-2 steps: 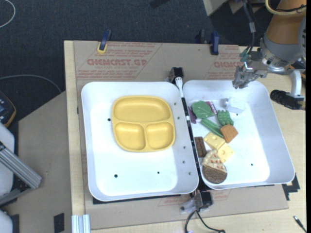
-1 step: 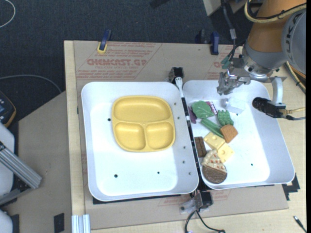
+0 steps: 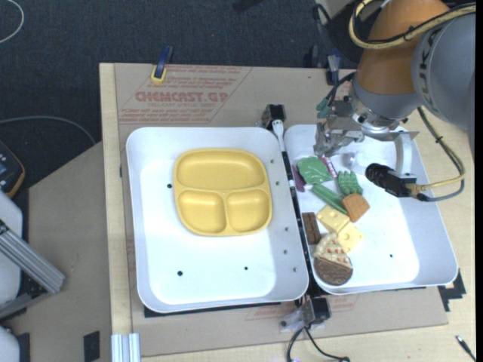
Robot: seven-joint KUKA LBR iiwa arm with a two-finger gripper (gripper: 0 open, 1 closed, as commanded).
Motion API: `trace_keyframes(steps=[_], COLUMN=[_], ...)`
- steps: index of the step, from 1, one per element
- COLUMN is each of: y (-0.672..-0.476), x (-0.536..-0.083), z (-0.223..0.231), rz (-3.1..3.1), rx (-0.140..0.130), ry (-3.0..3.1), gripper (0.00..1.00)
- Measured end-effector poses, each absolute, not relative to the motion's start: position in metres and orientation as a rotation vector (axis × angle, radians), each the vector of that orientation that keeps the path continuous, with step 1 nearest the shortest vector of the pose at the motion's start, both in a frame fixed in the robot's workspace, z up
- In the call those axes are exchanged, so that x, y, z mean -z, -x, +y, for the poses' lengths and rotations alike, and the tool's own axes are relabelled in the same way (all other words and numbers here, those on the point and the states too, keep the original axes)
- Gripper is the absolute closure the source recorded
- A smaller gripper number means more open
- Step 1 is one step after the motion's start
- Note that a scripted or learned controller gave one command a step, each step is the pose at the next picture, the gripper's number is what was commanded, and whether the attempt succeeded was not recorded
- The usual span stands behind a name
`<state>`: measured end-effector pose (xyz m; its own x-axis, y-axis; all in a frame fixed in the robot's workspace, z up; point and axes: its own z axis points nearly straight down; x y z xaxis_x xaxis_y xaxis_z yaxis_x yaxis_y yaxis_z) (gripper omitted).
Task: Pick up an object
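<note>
The arm [image 3: 423,44] is cut off by the top and right edges, so its base cannot be seen. Its wrist hides the far wall of the right bin [image 3: 423,274]. The gripper [image 3: 332,148] fingertips blur against the green toy food [image 3: 314,170] just below them; contact cannot be told. Small brown pieces [image 3: 333,266] nearer the camera are too small to identify.

The light is bright and even, coming from above. Both white bins [image 3: 151,277] are almost overexposed, with soft glare on their rims. Shadows are weak and short. The picture is slightly soft, and the dark floor [image 3: 60,21] looks grainy
</note>
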<state>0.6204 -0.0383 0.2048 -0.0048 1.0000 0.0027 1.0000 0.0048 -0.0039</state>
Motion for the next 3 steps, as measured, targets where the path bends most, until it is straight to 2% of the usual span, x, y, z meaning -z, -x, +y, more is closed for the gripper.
trace_keyframes(steps=[1,2,3], y=[-0.597,-0.59,-0.591], x=[-0.229,-0.233,-0.218], z=[0.002,0.029,0.028], rz=[-2.224,-2.222,-2.219], rx=[0.0,-0.002,-0.005], ry=[2.214,2.215,2.22], gripper=[1.0,1.0,1.0])
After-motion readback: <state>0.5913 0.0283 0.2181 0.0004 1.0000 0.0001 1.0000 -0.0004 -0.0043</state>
